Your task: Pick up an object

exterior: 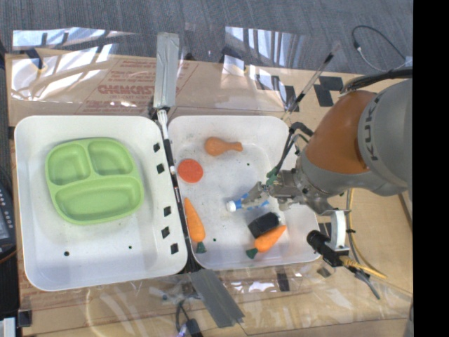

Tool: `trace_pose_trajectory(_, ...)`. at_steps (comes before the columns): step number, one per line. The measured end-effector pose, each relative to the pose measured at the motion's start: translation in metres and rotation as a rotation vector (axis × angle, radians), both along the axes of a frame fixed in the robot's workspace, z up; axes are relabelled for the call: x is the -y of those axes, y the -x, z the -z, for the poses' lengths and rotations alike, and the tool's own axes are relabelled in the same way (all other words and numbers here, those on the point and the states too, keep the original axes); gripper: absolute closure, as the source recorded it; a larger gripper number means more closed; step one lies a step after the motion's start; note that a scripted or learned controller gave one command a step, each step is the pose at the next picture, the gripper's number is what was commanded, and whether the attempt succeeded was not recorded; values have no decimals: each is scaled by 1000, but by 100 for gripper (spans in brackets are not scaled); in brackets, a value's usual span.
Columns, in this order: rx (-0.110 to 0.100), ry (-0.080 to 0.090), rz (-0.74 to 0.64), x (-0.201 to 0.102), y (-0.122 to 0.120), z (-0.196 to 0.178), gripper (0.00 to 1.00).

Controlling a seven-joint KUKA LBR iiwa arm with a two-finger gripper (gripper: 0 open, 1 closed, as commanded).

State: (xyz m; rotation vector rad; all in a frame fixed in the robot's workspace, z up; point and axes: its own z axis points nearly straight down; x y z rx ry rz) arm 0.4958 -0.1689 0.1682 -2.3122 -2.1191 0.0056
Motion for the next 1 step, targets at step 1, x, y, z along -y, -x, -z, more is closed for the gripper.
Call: trace_pose_trajectory(1, 3, 0, -7, 27, 20, 69, 0)
